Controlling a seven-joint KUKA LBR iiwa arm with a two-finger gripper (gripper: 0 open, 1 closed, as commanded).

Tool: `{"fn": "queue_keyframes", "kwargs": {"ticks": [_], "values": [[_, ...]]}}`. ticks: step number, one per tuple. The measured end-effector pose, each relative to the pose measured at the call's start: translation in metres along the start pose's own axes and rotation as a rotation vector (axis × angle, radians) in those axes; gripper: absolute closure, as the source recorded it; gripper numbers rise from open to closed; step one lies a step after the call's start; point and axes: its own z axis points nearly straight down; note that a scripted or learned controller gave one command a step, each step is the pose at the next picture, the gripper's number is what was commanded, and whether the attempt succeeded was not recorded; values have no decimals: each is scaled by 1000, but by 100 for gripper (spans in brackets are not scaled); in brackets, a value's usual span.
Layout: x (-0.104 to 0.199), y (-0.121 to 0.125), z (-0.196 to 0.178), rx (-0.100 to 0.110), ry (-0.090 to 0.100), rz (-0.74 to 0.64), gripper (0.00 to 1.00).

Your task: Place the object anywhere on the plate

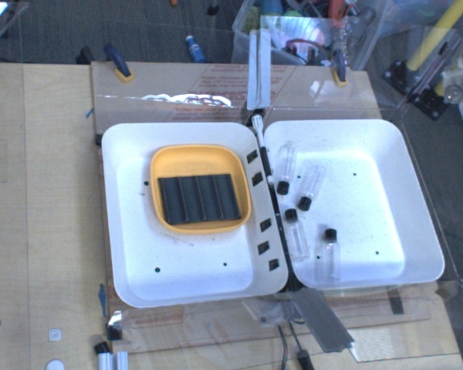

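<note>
Yellow plate (201,154) sits in the left bin (185,272), and a dark grey ridged block (199,199) lies flat right in the middle of it, inside the rim on all sides, so the object looks like it's on the plate. As for the claw, honestly can't tell how far open it is or whether it has hold of anything. The right bin (370,176) is the tricky part: there are a few clear vials (329,253) scattered near its left wall, but they're see-through against white plastic, so mostly you just catch their black caps, and I couldn't swear to an exact count. A row of small black tabs (262,203) runs down the seam where the two bins meet, too small to say what they are. Both bins rest on a pale wooden bench (38,206) with a cardboard-looking sheet behind them and a blue-handled clamp (119,66) at its corner. A flat grey piece (320,318) pokes out below the bins. At the bottom left, some marker-like things (108,353) get cut off by the edge. Behind the bench there's grey carpet (100,14), a clear tote (316,14) crammed with colourful junk, and a yellow pole (440,21) cropped at the top right.
</note>
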Motion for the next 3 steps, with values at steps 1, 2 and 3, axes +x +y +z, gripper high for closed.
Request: {"fn": "queue_keyframes", "kwargs": {"ticks": [1, 2, 3], "values": [[0, 0, 0, 0, 0, -258, 100], [22, 22, 0, -9, 2, -574, 100], [4, 5, 1, -6, -1, -1033, 100]]}}
